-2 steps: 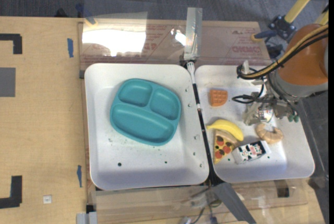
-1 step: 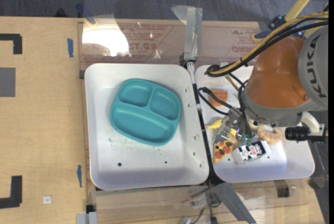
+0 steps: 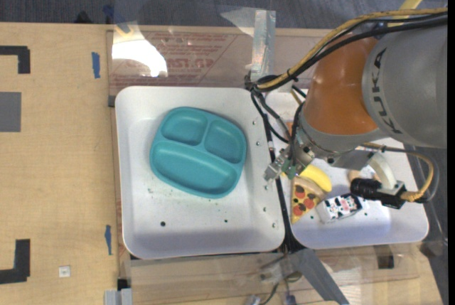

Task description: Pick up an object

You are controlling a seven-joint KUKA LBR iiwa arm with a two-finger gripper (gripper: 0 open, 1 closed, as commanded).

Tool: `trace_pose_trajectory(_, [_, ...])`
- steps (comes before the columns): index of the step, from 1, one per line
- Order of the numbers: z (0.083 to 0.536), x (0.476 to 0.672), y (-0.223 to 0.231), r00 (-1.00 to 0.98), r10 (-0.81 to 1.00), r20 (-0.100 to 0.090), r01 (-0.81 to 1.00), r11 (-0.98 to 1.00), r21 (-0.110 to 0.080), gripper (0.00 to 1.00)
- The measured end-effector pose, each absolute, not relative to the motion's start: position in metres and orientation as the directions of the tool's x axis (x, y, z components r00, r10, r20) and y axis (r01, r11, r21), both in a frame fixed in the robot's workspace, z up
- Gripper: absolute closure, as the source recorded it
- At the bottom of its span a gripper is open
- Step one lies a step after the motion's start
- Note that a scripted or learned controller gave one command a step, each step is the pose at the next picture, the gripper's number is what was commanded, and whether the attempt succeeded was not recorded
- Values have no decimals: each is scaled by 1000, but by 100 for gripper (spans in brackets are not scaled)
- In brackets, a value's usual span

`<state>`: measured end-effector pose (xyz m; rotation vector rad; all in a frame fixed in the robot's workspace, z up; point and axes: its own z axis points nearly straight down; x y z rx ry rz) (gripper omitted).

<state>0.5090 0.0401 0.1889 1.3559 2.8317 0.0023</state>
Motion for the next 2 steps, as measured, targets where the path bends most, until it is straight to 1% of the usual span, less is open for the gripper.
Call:
trace_pose_trajectory(1, [184,479,50,-205,979,1,979,205,-3,100])
trace_pose_trajectory(2, [184,492,91,204,979,-1,979,-204,-3,100])
